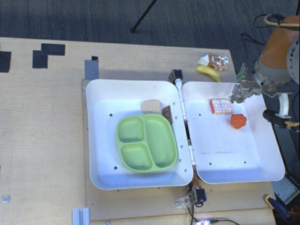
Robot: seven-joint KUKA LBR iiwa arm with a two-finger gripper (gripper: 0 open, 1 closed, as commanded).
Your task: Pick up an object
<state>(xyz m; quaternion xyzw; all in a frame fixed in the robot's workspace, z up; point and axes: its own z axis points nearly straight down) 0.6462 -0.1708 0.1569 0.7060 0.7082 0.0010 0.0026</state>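
**Op:** Bins first: the left bin [96, 139] holds a green divided plate [146, 143] with a tan slab [151, 106] and something dark brown [166, 111] tucked at its far edge. The right bin [234, 163] is where I am working, and it holds two candidates.

**Obs:** Which one do you go for?

**Op:** The larger is a flat red-and-white packet [221, 106], lying in the far part of the right bin. It looks light and thin, probably a stiff carton or wrapper, and lying flat it gives the fingers little to close on except its short edges. The smaller is an orange-red lump [238, 121], just beside the packet toward me. It looks like a rounded plastic toy, light and fairly hard, maybe a bit slick. I would pinch it across its middle from above.

**Obs:** Where is the tool?

**Op:** The gripper [237, 94] hangs over the bin's far right corner, just beside the packet's right end. At this slant I cannot tell how it is set, and I see nothing held in it.

**Obs:** Anything outside the bins?

**Op:** A yellow banana-like toy [207, 71] and a small printed box [218, 61] sit on the bench behind the right bin.
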